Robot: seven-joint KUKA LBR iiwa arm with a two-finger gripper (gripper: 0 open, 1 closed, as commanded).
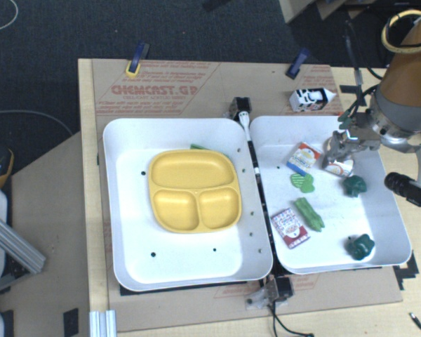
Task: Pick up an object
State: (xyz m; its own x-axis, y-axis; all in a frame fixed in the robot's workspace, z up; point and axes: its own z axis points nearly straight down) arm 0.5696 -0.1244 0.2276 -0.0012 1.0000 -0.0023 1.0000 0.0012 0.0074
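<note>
The gripper (339,148) hung low in the right bin (389,209), over a small red-and-white packet (339,166) near the far wall; whether anything was held could not be told. A straight descent centred on the packet looked the best bet. A dark green piece (353,184) lay just beside it, a carton (303,158) near on the left. The bin's middle offered open room, while the yellow tray (194,190) took up much of the left bin (123,209)
</note>
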